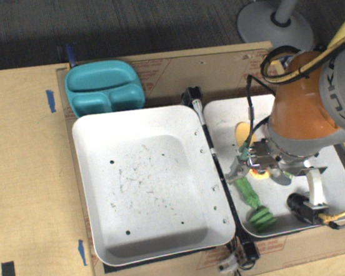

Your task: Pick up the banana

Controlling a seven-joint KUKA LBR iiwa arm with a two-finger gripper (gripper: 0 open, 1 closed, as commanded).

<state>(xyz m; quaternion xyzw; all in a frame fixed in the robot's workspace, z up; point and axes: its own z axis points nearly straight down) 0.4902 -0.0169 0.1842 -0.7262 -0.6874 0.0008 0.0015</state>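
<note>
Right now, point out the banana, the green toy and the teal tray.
banana (pixel 242 132): camera view, on its yellow end showing beside the arm.
green toy (pixel 254 202): camera view, mid-body, right bin.
teal tray (pixel 103 86): camera view, on its upper compartment.

Yellow banana (pixel 243 132), green toy (pixel 254 205), teal tray (pixel 104 87), white bins (pixel 147 182)

a grey robot arm (pixel 344 102) with a broad orange band (pixel 301 108) above its wrist reaches in from the right side of the view and bends steeply downward. black and yellow cables loop over the top of the orange band and trail along the arm. its metal hand (pixel 259 162) hangs below the wrist, pointing down and toward the left.
</note>
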